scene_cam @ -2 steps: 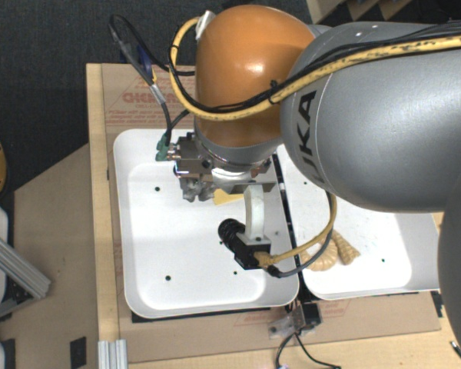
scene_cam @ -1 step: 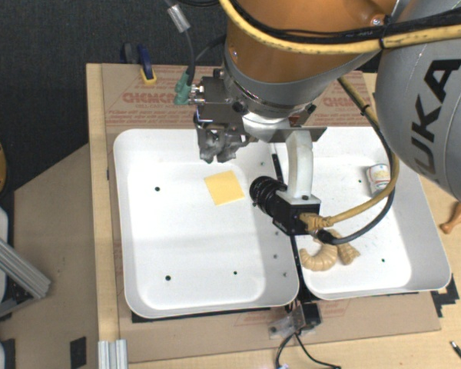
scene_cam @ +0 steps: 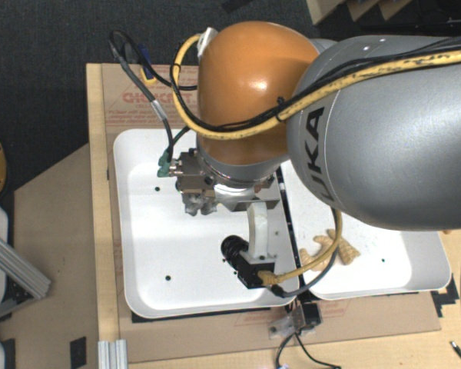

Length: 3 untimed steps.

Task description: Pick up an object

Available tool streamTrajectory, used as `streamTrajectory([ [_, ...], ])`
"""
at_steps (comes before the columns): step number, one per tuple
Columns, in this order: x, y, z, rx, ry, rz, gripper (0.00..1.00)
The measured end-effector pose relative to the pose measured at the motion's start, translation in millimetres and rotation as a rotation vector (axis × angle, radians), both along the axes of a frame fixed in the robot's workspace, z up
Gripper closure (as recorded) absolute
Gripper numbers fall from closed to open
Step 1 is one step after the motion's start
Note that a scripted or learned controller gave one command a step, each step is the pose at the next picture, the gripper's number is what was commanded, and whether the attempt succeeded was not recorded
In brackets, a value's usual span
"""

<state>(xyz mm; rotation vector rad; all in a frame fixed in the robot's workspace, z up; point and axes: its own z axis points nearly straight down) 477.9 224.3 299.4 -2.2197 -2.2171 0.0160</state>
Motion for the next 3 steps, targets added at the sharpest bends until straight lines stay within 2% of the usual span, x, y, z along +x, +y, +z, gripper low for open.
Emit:
streamTrajectory([
  [1, 15.2, 0.4, 21.5, 0.005, -0.013, 0.001, 1.0],
  [2, 1.0, 0.4, 46.7, 0.006, -0.013, 0.002, 1.0],
  [3, 0.4, 0.1, 0.2, 0.002, -0.003, 0.0, 1.0],
])
